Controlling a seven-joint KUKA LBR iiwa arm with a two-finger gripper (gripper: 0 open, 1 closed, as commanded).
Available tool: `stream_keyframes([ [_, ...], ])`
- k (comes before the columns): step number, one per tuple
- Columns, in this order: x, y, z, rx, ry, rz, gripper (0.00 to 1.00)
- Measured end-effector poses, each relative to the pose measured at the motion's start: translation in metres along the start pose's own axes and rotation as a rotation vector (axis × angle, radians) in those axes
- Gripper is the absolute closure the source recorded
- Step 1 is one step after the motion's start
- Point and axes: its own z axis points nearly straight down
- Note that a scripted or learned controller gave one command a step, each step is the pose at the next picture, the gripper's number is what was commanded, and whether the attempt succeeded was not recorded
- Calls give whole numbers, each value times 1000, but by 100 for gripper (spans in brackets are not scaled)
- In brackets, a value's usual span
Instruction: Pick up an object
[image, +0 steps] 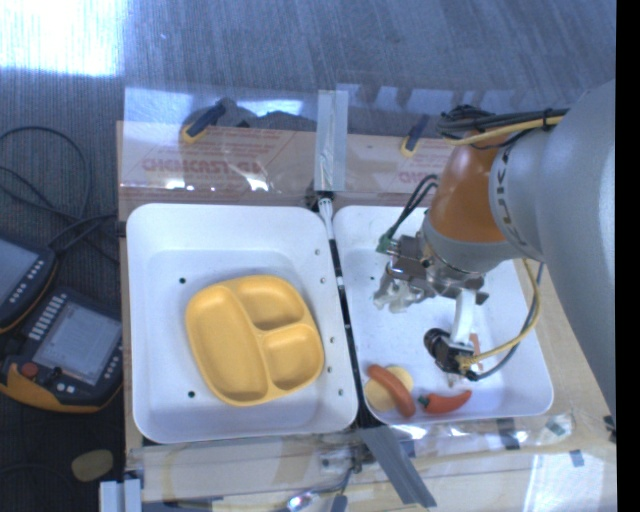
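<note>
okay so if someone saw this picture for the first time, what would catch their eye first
Likely the yellow divided tray lying in the left bin. Next, the grey arm with its orange band reaching over the right bin, where a hot dog and a red chili lie near the front edge.

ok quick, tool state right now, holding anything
tool: cannot be told from this view; it hangs over the right bin, with nothing seen in it.

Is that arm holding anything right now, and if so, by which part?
Cannot be told. The gripper hangs over the right bin, apart from the toy food at its front edge.
</note>
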Motion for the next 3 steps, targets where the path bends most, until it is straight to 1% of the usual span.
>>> stream_keyframes([
  [1, 5, -25, 0, 0, 0, 22, 100],
  [2, 101, -39, 0, 1, 0, 181, 100],
  [3, 153, 41, -4, -2, -3, 178, 100],
])
